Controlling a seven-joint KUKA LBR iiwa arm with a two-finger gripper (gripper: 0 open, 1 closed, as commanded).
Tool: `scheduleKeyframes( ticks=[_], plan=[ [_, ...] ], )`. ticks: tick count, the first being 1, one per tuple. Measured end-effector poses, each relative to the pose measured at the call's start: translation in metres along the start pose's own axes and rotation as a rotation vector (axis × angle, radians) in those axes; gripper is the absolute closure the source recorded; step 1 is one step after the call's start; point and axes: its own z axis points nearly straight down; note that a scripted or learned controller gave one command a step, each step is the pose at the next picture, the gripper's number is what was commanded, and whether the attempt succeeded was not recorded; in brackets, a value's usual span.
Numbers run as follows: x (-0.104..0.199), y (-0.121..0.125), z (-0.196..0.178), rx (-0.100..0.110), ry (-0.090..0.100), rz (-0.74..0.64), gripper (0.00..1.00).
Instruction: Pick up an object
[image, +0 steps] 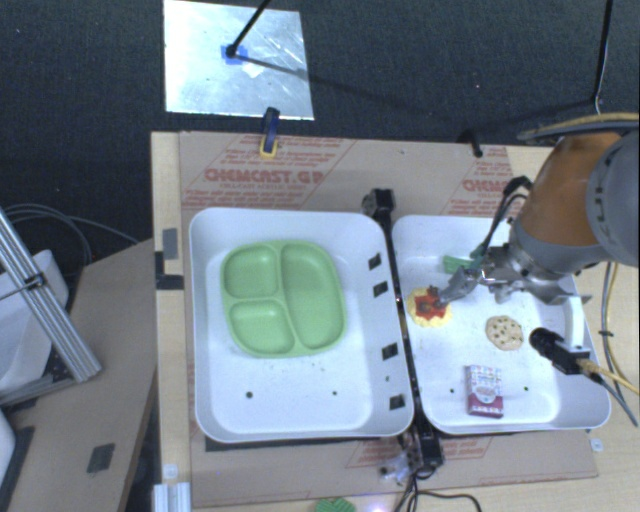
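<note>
Red lettering, seemingly "CHEMCAST GP", is printed mirrored on the brown paper-faced board (300, 170) under two glossy white plastic bins. The left bin (210, 400) holds a pale green three-compartment plate (283, 298); the right bin (575, 400) holds a red-and-yellow toy (431, 309), a round speckled cookie (504, 332), a small red-and-white box (484, 389) whose print cannot be read, and a green piece (458, 264). The gripper (440, 296) is lowered onto the red-and-yellow toy, and whether it is clamped cannot be told; dark carpet is seen beyond the bench.
</note>
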Motion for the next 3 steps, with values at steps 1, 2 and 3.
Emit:
scheduleKeyframes(
  ticks=[1,2,3],
  plan=[
    [0.011,0.009,0.060,0.001,0.004,0.001,0.00],
    [0.009,0.043,0.057,-0.005,0.001,0.000,0.00],
    [0.009,0.079,0.052,0.022,0.004,0.004,0.00]
  ],
)
